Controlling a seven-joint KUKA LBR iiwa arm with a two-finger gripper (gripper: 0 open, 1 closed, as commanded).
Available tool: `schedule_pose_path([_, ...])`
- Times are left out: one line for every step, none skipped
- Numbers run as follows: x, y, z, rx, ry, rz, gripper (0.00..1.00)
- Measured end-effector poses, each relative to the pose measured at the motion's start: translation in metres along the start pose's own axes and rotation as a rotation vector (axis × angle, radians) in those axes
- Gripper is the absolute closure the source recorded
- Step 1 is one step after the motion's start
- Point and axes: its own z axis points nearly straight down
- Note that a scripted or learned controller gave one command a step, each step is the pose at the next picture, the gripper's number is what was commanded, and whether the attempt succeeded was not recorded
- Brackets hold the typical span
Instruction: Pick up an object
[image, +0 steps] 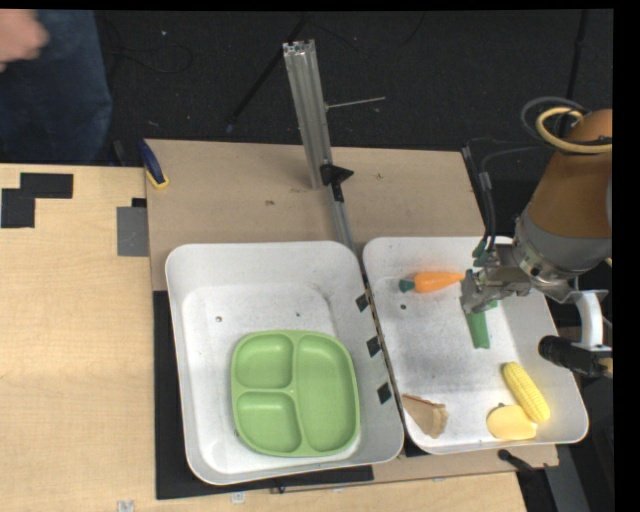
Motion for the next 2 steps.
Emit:
schedule_pose_path([0.055,0.009,0.013,0.003,0.000,0.001,1.00])
schedule_pose_path([0.108,0.009,0.019,0.002,-0.001,0.000,1.00])
